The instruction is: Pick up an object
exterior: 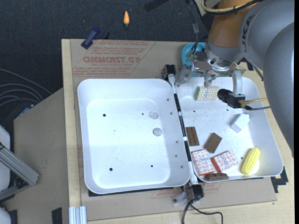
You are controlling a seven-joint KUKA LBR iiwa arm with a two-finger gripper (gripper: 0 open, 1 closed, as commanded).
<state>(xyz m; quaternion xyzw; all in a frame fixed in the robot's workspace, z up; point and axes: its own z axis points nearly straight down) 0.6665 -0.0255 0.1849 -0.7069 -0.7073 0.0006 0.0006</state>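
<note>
Right bin [268,139]: yellow corn cob [250,161] at near right corner; white block [240,123] mid-right; two brown tiles [204,140]; two red-and-white packets [214,161] at front; patterned pad [207,94] at far end. End effector [209,80] poised over pad; finger spacing apparently narrow, cannot tell. Left bin [88,125]: two small discs [155,123].

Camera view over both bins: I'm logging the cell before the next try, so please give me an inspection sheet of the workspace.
Surface: left shallow white bin bears two small round marks; right shallow white bin holds the objects.
Job's things: yellow corn-shaped toy, white block, two brown flat pieces, red-and-white patterned packets, pale dotted pad.
Clutter: blue clip, orange cone.
End effector: above the dotted pad.
Cables: grey bundle at left.
Surroundings: dark carpet.
</note>
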